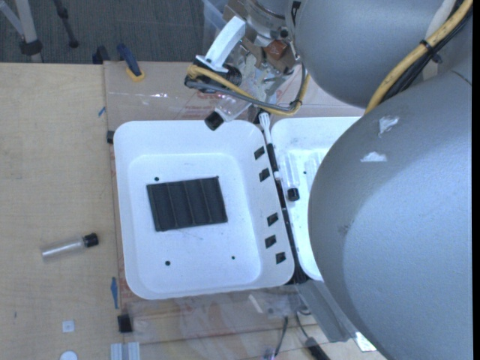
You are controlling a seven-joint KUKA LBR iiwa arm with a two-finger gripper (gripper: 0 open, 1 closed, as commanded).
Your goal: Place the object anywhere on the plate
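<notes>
A black ridged plate lies flat in the left white bin, slightly left of its middle. My gripper hangs over the back rim where the two bins meet, wrapped in yellow and black cables. Just below it, at the left bin's back edge, a clear tube with a black cap points down and left; the view does not show whether it is held. A second clear tube with a black cap lies in the right bin, close to its left wall.
A third capped tube lies on the wooden bench left of the bins. Black clips line the left bin's right rim. The arm's large grey body covers most of the right bin. A blue clamp sits at the back.
</notes>
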